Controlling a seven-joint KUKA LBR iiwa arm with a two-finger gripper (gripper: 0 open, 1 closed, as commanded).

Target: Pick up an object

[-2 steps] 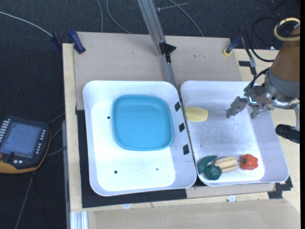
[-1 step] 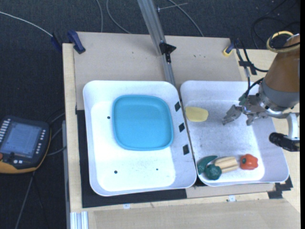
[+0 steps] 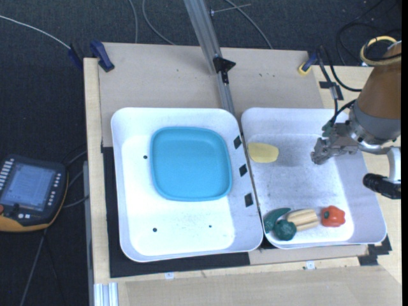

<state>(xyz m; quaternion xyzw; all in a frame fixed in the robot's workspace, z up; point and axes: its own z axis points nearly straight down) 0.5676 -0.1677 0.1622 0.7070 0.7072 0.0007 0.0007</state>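
Above the right bin point(image 3: 357, 129), the gripper point(image 3: 320, 156) hovered, its state unclear; descending there risked grasping nothing, the yellow object point(image 3: 263, 152) lying apart.

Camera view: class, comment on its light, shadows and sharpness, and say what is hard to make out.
In the camera view the light is even and soft; the white bins look bright without harsh glare; the gripper casts a faint grey shadow on the right bin's floor; the yellow object and blue plate are sharp enough, though the gripper's fingers are too small and blurred to read.
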